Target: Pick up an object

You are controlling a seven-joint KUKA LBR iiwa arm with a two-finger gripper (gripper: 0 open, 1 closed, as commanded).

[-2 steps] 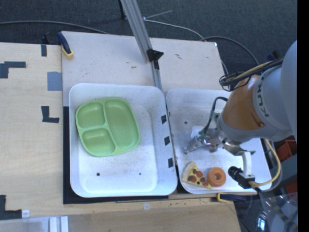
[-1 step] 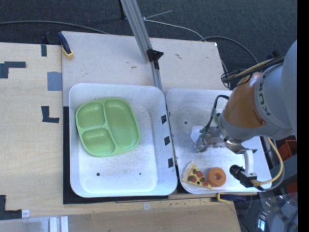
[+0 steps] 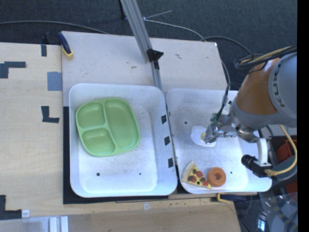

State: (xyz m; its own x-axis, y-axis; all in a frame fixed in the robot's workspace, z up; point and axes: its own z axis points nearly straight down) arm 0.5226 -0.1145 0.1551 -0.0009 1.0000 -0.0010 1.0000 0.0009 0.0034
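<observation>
claw (image 3: 208, 138) over small white object (image 3: 199, 136), its long axis unclear

In the right bin (image 3: 181, 105), a small white object (image 3: 198, 136) lies near the middle, a pizza slice (image 3: 194, 174) lies flat by the near rim, and an orange doughnut (image 3: 217, 176) rests just beside that slice.

Single fixed camera above bench (image 3: 29, 129), slanted downward, both bins (image 3: 118, 182) framed
</observation>
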